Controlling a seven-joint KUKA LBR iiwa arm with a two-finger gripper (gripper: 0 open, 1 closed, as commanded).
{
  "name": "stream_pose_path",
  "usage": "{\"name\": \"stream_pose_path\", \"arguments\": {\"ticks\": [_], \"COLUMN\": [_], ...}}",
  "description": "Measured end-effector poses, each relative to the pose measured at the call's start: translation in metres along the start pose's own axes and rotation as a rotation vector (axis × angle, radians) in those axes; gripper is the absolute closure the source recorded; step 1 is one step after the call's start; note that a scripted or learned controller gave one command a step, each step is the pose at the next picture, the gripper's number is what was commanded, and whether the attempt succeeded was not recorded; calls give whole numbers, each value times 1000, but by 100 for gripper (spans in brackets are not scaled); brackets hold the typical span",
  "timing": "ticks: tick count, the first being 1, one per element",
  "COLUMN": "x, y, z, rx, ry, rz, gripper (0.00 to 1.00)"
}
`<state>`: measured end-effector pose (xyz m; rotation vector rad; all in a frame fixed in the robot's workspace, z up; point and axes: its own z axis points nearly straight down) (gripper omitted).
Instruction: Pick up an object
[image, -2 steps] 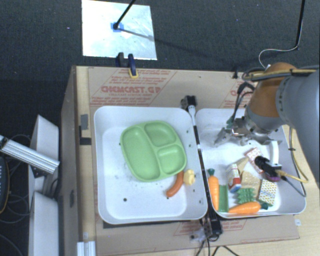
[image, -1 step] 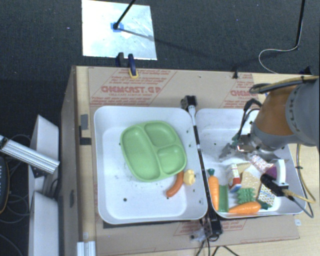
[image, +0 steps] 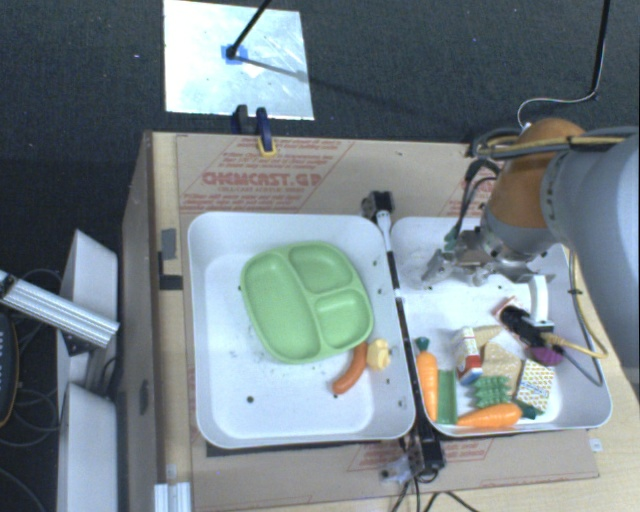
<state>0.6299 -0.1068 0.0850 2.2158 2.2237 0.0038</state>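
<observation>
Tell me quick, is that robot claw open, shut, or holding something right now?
Gripper: it hangs over the back of the right bin, but whether it is open, shut or holding something cannot be told.

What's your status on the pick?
Hand low over right white bin, upper part; grip state unreadable. Toy food pile sits nearer the front, untouched. Green divided plate in left bin.
</observation>
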Motion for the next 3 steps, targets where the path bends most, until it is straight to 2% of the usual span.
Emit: {"name": "stream_pose_path", "arguments": {"ticks": [1,2,3], "x": [10,21,7], "y": [-63,11,-71], "z": [1,0,1], "rx": [3,0,3], "ry": [0,0,0], "rz": [2,-1,3], "gripper": [0,0,0]}}
